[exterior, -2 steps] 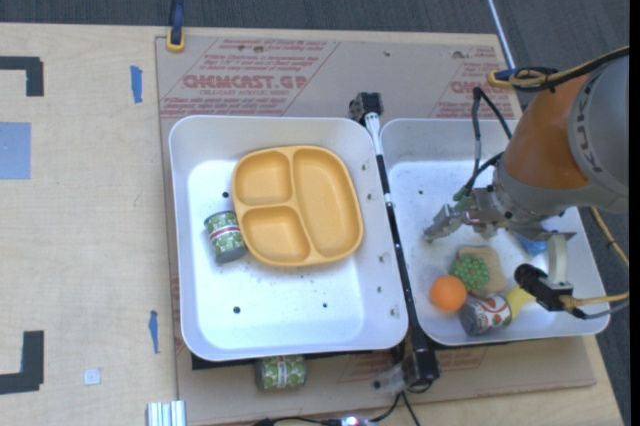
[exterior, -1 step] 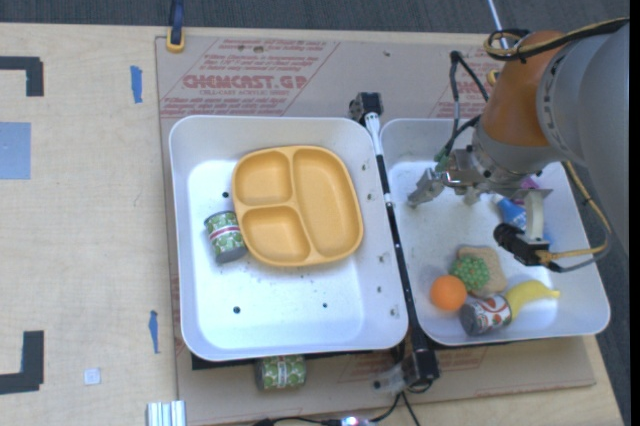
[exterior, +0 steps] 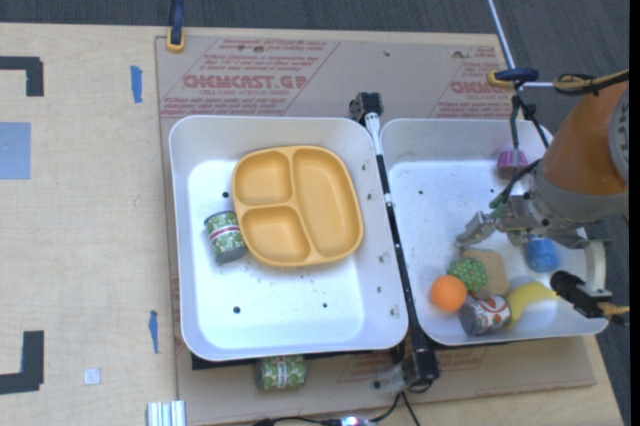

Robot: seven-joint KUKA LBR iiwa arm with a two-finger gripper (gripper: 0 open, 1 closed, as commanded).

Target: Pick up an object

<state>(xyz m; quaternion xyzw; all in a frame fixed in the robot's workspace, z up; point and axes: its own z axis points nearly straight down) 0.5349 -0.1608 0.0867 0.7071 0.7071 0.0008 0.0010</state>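
Camera view: jaws (exterior: 487,225) above right bin (exterior: 440,149).

Right bin (exterior: 440,139) far half open, near right corner crowded by orange ball (exterior: 449,293), can (exterior: 487,315), yellow toy (exterior: 530,297), green ball (exterior: 467,273)

One fixed camera looks down at a slant from above the pale wooden bench (exterior: 80,264), taking in both shallow white plastic bins (exterior: 190,214) from moderate height, with dark carpet beyond.
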